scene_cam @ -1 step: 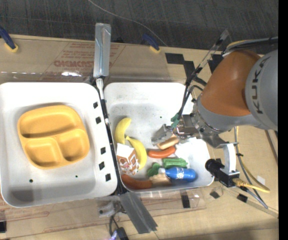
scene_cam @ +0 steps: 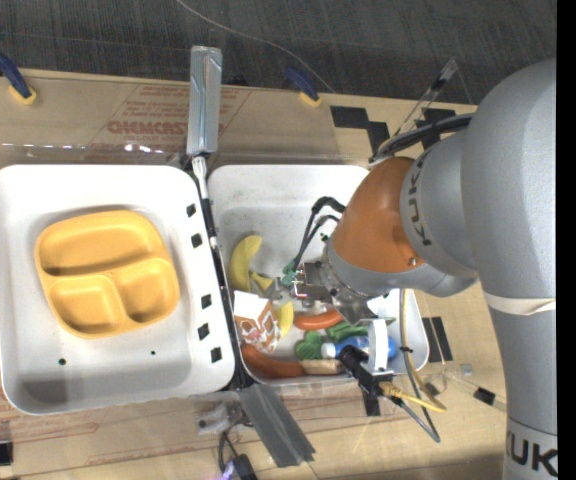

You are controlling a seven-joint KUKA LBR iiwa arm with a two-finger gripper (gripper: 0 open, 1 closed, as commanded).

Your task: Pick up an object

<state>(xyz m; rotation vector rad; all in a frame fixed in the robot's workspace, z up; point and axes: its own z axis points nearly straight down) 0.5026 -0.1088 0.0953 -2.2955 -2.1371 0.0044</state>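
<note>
Looms largest and closest to the lens at the desk's right edge: grey arm (scene_cam: 513, 198), orange band (scene_cam: 376, 230) above the wrist, bent down over the right bin (scene_cam: 268, 188). Hangs low over the middle of that bin's clutter, the end effector (scene_cam: 313, 286), just beside the yellow banana (scene_cam: 244, 260); impossible to tell whether clenched or released, nor whether grasping anything. Heaped toward the near edge of the right bin: a red pepper-like piece (scene_cam: 318, 320), a green toy (scene_cam: 315, 346), a blue-and-white item (scene_cam: 380, 346), a brown sausage-shaped piece (scene_cam: 273, 365) along the front wall, a small orange-and-white packet (scene_cam: 258, 323) against the left wall, a slim yellow piece (scene_cam: 286, 318) beside it. Sits alone in the left bin (scene_cam: 18, 368), well apart from the rest, a yellow sectioned tray (scene_cam: 108, 270), upright and centred. Clipped along the desk's far edge, blue clamps (scene_cam: 13, 76).
</note>
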